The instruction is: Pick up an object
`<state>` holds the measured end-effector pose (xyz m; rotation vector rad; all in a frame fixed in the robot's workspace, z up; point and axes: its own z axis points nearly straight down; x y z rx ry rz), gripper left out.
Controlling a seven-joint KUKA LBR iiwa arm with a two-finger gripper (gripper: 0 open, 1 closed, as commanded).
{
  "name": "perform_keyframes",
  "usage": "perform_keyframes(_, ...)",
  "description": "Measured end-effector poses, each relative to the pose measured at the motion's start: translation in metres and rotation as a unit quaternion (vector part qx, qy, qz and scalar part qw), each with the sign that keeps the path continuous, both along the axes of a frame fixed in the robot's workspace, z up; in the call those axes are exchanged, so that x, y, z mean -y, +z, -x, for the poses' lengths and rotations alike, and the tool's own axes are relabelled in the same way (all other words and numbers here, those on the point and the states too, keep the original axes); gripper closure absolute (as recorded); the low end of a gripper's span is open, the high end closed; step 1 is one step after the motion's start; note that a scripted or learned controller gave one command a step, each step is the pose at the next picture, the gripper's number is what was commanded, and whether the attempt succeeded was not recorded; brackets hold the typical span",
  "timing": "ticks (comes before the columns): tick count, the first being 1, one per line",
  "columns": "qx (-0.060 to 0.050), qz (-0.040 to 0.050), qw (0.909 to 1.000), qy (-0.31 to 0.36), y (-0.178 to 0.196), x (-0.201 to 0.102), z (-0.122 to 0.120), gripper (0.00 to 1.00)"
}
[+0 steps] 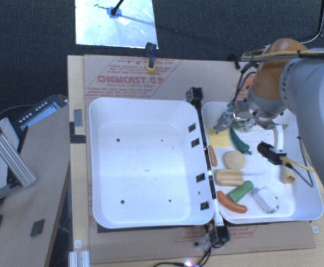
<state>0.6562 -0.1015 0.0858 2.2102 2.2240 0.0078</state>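
We see the gripper (224,124) low over the right bin (303,202); whether it grips we cannot tell; a green curved object (240,140) lies just beside it, a yellow piece (219,138) beneath.

My gripper (227,121) hangs over the right bin (306,204), above a yellow piece (220,139); a green object (239,140) lies just beside.

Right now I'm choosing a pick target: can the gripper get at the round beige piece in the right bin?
Probably yes. The beige piece lies uncovered in the right bin, just below the gripper; the neighbouring green piece and bread roll lie beside it, not over it.
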Motion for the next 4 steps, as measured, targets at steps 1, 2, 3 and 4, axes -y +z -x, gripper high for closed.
perform_keyframes(1,-0.002,-0.0004,1.0,-0.001,0.0,0.003,-0.014,0.0)
perform_keyframes(2,-0.005,-0.0006,1.0,0.0,0.01,0.003,-0.012,1.0)
perform_keyframes(3,0.001,-0.0017,1.0,0.002,0.105,-0.055,0.026,1.0)
perform_keyframes(4,0.005,0.001,1.0,0.0,0.232,-0.036,-0.016,1.0)
